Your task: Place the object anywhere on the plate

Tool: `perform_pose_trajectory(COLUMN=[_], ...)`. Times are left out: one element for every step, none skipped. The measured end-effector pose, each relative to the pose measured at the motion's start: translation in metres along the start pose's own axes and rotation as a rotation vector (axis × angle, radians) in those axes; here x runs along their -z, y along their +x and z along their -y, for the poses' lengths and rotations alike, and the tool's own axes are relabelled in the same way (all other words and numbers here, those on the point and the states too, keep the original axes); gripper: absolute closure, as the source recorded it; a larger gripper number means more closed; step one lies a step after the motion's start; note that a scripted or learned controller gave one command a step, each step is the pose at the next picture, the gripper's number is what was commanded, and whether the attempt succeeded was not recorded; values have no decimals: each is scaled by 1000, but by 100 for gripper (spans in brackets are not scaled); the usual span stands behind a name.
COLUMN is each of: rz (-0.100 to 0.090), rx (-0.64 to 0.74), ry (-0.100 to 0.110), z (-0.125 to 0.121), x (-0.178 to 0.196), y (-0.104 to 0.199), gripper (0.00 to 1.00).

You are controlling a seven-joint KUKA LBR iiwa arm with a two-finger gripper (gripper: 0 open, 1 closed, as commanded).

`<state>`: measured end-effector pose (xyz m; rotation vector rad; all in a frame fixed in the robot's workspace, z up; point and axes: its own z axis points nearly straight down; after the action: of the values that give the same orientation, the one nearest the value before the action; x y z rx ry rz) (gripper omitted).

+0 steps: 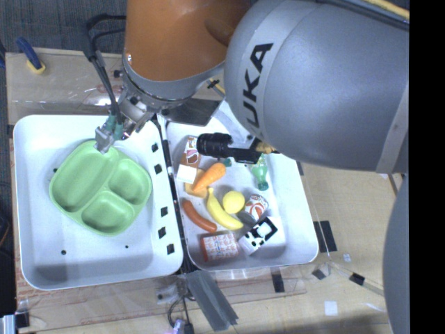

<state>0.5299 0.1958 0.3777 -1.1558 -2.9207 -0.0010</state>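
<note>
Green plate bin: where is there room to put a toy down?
The green plate has three bare sections. White floor lies bare below it, along the left bin's front wall. The pincer crowds the plate's top edge. The right bin is packed with toy food.

Below the claw (106, 136) you had a pale green plate (101, 186) in a white bin (35, 207); to its right, an orange carrot (208, 177), yellow banana (221, 214), black-and-white cube (260, 234).

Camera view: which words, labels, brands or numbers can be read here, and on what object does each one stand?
"KUKA": black letters on the grey arm casing, running sideways; only part of the lettering is in view.
White cube in the right bin: black square pattern, no letters.
Red packet: print too blurred to read.
Small can: label too blurred to read.
</note>
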Motion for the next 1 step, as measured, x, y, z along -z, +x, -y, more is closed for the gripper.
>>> perform_pose_trajectory(rz=[-2], rx=[137], ry=[4], z=[43], x=[-36], y=[32], gripper=[100])
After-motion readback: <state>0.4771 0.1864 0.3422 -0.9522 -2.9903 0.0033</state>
